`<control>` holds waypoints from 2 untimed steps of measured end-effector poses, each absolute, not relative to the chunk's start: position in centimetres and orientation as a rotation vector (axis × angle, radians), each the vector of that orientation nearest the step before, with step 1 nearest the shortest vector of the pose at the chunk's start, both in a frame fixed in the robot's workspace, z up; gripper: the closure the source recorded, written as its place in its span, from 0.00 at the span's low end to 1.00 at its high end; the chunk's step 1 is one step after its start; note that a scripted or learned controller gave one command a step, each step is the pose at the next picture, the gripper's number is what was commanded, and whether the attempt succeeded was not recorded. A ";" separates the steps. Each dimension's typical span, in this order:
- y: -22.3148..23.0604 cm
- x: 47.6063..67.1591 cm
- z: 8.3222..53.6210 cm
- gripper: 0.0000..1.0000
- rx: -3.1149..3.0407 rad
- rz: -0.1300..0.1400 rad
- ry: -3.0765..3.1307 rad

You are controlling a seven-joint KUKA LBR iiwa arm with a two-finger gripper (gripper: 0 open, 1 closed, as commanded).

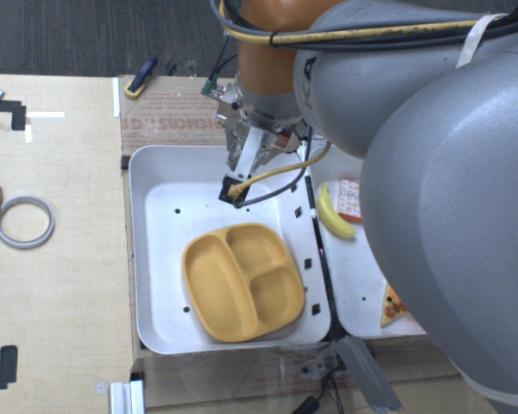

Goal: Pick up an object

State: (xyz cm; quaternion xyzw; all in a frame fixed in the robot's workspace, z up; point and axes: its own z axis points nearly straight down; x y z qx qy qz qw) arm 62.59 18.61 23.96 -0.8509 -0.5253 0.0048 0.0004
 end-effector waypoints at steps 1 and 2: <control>21.1 63.3 17.8 1.00 -2.490 0.014 -1.913; 22.6 65.4 33.2 1.00 -2.915 0.010 -1.175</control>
